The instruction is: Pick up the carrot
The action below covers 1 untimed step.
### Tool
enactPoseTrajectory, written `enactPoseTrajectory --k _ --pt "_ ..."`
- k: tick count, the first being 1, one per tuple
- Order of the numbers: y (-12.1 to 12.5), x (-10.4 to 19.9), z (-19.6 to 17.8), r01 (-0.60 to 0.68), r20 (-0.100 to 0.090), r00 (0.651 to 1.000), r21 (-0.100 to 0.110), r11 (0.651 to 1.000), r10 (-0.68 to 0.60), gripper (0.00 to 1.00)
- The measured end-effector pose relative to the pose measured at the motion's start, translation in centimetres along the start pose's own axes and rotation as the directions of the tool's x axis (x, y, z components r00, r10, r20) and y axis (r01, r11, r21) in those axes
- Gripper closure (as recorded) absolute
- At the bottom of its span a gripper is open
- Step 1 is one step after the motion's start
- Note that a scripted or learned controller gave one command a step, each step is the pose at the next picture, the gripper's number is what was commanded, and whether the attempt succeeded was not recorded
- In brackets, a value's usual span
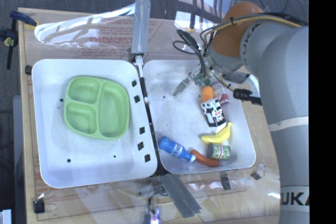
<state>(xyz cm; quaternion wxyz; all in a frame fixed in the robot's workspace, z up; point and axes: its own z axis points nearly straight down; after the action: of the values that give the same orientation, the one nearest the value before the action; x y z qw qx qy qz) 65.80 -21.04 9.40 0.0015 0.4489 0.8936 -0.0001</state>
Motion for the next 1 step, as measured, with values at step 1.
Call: enactPoseTrajectory --k 1 --pt "0.64 1.04 0.15 -0.078 -0.005 0.997 0.004 0.997 0.078 0.00"
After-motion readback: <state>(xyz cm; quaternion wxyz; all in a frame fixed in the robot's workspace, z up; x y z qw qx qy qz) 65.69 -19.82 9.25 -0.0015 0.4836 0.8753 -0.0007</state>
